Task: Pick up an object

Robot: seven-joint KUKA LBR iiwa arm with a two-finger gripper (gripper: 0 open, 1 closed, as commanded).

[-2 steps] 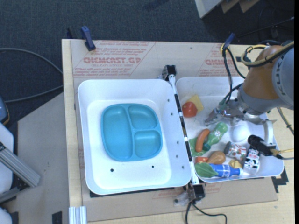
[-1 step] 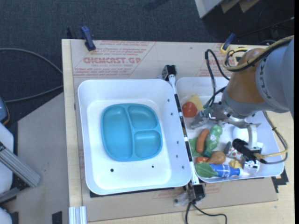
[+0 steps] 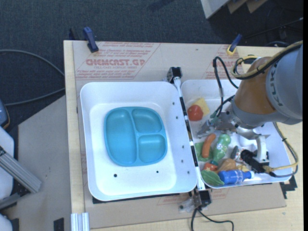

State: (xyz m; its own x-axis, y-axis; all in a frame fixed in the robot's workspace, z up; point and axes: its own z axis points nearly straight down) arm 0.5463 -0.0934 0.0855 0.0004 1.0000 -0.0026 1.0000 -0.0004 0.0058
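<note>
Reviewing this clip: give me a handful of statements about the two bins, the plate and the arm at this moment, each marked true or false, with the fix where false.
1. The blue divided plate lies in the left bin. True.
2. The toy food is piled in the left bin. False: the red tomato, orange carrot and blue bottle all lie in the right bin.
3. The arm is over the right bin. True.
4. The plate has three compartments. True.
5. The tomato sits on the plate. False: it lies in the right bin, near the divider between the bins.
6. The blue bottle lies at the far edge of the right bin. False: it lies at the near edge.
</note>
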